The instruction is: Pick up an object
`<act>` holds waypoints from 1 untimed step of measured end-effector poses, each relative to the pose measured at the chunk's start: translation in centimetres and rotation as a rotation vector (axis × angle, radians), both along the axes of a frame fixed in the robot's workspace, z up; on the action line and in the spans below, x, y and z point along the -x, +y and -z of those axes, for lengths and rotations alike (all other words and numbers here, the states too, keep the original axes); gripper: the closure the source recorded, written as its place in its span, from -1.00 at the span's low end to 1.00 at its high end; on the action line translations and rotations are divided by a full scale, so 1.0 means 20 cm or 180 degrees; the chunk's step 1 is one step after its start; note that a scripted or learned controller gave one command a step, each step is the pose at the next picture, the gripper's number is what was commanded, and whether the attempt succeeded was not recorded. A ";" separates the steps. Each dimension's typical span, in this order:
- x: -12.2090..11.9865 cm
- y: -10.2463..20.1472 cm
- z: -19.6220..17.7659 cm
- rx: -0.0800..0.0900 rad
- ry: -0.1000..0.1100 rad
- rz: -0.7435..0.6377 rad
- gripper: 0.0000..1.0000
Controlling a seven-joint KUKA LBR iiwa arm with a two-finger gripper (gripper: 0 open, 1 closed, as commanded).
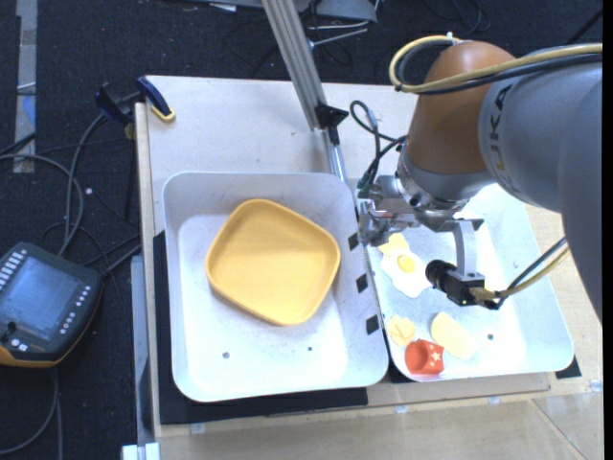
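White fried egg (404, 268) beside claw (375, 220)

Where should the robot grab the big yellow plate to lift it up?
Probably by the raised rim of the yellow plate, one finger inside and one outside. It lies flat and wide in the left bin, too broad to span. The right edge, nearest the arm, looks easiest, coming from above.

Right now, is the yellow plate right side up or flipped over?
Right side up. The yellow plate lies flat in the left bin, raised rim and hollow centre facing the camera, nothing on it.
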State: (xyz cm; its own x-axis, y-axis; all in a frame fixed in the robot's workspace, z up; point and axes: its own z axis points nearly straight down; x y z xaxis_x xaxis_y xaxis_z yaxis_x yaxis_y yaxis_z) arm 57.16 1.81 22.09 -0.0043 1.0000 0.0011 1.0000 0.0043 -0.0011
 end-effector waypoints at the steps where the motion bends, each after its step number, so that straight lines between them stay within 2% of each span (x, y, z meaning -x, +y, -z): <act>1: 0.06 0.27 -0.07 -0.0001 -0.0005 0.0000 1.00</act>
